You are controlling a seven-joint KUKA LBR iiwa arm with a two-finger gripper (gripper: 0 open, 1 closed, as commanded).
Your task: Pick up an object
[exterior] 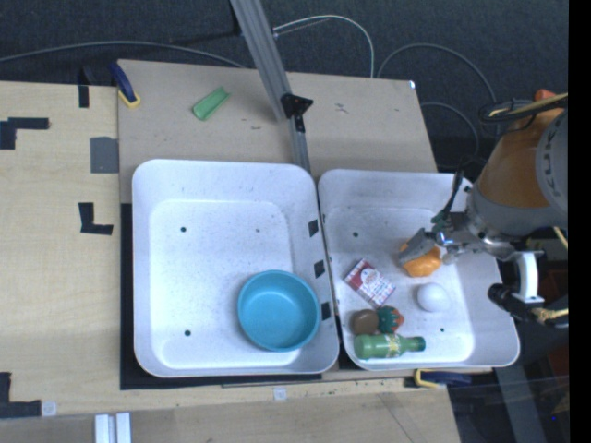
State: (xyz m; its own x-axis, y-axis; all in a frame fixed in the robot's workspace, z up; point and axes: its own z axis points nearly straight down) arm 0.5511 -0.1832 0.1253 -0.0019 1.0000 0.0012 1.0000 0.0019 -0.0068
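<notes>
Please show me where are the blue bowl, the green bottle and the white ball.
blue bowl (276, 309): camera view, on its inner floor.
green bottle (388, 345): camera view, on the middle of its body.
white ball (431, 296): camera view, on its top surface.

Robotics lab bench, plywood top (55, 201) marked with black tape, two white bins (157, 247) side by side, loose cables (369, 40) on dark carpet, slanted metal camera pole (263, 44), grey-and-orange industrial arm (522, 178)
</notes>
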